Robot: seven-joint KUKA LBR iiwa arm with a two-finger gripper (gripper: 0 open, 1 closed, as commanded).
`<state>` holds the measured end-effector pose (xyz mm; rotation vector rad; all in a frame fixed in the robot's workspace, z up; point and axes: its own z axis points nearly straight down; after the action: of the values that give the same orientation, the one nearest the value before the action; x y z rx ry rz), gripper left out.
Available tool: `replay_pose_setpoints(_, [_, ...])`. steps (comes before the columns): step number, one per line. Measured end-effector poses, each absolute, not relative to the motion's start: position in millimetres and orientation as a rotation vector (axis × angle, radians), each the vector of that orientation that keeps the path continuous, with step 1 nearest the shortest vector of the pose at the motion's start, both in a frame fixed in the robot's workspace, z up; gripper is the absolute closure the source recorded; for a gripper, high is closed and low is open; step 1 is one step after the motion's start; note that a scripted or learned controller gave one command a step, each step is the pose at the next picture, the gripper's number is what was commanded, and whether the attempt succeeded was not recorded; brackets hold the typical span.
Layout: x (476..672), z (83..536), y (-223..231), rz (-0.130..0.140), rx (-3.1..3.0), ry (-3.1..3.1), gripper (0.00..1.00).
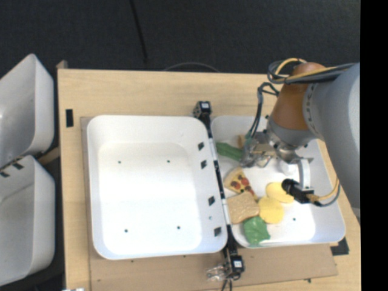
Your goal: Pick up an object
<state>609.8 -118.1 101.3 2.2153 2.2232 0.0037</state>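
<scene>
My gripper point(259, 154) hangs low in the upper part of the right bin point(321, 226), just right of a green elongated piece point(228, 150) that lies by the divider. Below the gripper lie a pizza-slice toy point(239, 182), a tan bread slice point(242, 208), two yellow round pieces point(271, 210) point(277, 191) and a green leafy piece point(256, 230). The view does not show any object between the gripper's tips.
The left bin point(115, 138) is a wide white tray on the wooden bench point(145, 90). The arm's grey body and orange band point(291, 105) cover the right bin's far right corner. White containers point(21, 120) stand off the bench at the left.
</scene>
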Motion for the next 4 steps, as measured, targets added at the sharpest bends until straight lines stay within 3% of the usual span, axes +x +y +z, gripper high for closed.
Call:
replay_pose_setpoints(1, [608.0, 101, -119, -0.001, 2.218, 2.223, 0.0])
replay_pose_setpoints(2, [681.1, 97, -106, -0.058, 2.256, 2.24, 0.0])
replay_pose_setpoints(4, [680.4, 95, -102, -0.052, 2.243, 2.239, 0.0])
